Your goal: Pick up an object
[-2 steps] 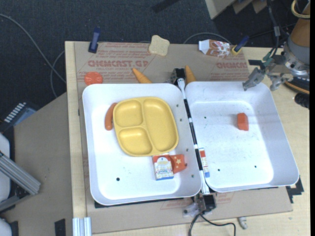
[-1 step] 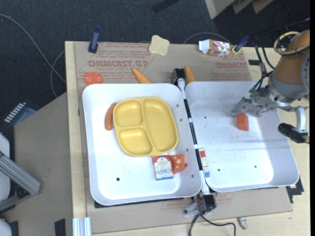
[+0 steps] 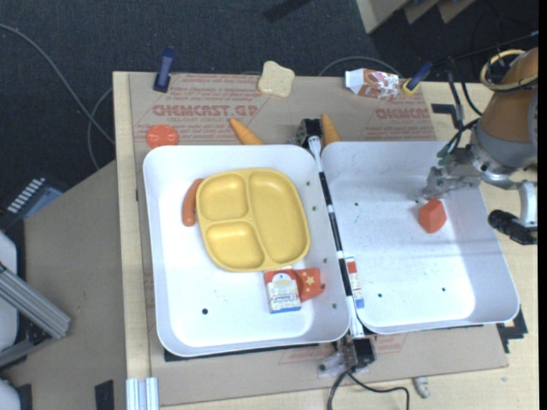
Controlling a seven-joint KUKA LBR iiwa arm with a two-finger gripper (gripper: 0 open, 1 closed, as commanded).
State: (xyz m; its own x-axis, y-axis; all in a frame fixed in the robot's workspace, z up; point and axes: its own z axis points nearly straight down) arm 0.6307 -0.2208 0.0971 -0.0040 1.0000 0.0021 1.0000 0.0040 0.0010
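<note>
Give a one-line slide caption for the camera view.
Gripper above an orange block in the right bin; yellow tray in the left bin.

The arm (image 3: 513, 118) runs off the right edge. The gripper (image 3: 440, 184) is too small and blurred to read. The carton's (image 3: 283, 291) print is illegible.

Two bins sit side by side. The left bin (image 3: 167, 254) holds a tray (image 3: 253, 218), with a sausage (image 3: 189, 203) touching its left edge and a carton (image 3: 283, 291) just in front. In the right bin (image 3: 410, 289) a block (image 3: 432, 215) lies just below the gripper (image 3: 438, 186).
</note>
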